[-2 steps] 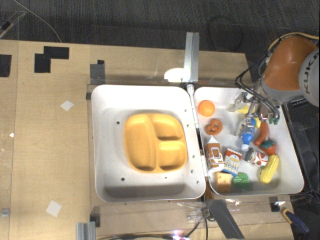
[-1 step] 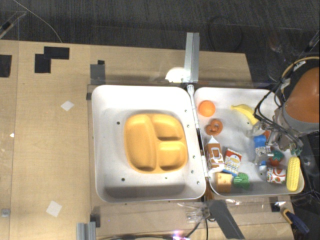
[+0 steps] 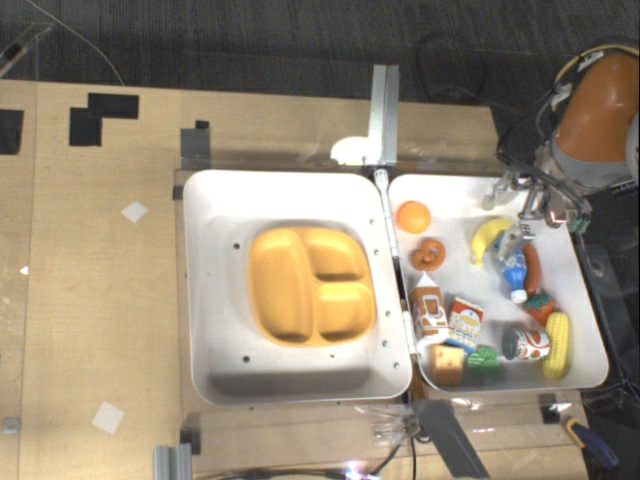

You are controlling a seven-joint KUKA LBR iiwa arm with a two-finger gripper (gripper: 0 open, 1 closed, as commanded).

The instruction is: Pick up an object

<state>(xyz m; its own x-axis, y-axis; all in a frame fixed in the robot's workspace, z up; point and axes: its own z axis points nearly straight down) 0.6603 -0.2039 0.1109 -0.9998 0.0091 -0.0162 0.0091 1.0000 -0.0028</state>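
Above right bin [image 3: 590, 368] far corner: gripper [image 3: 528, 211] hovering, near banana [image 3: 489, 238].

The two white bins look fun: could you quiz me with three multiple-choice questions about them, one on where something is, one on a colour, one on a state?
1. The yellow divided tray lies in:
A. left bin
B. right bin
C. the bench

2. The ball near the right bin's top left corner is:
A. blue
B. orange
C. green

3. The gripper is:
A. above the right bin
B. above the left bin
C. over the bench

Answers: 1 A, it sits inside the left bin. 2 B, plainly orange. 3 A, it hangs over the right bin's upper part, by the banana.
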